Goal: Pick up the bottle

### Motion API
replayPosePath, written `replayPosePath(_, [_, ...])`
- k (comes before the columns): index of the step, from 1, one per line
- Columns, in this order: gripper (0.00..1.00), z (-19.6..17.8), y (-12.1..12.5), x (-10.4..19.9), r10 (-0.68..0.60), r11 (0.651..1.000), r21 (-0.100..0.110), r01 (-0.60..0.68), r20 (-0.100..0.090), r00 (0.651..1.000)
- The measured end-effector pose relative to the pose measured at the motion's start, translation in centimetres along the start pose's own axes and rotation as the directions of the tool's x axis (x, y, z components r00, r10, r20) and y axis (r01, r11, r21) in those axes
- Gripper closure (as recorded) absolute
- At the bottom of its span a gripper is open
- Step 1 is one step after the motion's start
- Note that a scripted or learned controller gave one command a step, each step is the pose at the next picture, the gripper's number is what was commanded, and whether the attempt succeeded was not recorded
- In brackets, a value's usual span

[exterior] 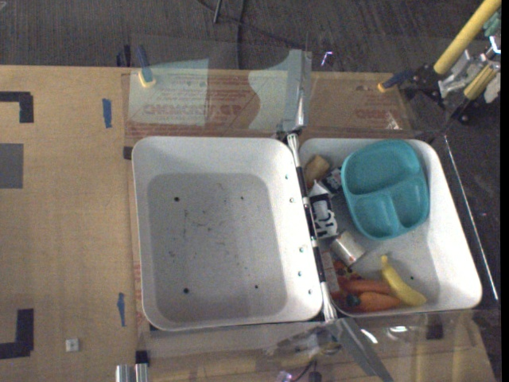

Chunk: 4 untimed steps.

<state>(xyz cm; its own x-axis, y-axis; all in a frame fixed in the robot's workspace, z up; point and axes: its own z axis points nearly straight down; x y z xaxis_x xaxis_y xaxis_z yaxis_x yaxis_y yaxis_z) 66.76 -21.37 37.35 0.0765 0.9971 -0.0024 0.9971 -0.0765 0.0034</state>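
bottle (324,213) is seen lying in the right bin (453,253), against its left wall, beside the teal plate (386,189) | banana (402,285) and carrots (366,293) are seen near the front | jaws (469,74) are seen far back, right, over the floor; open or closed cannot be told

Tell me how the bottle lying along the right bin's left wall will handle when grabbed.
The bottle lies on its side, so it will probably roll if nudged. It looks small, likely light. Wedged between the bin wall and the teal divided plate, with carrots near its end, it may leave fingers little room.
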Motion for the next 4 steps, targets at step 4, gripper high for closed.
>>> replayPosePath(4, [1.00, 18.7, -18.9, -1.2, 0.163, 0.987, 0.006, -0.163, -0.003, 0.987])
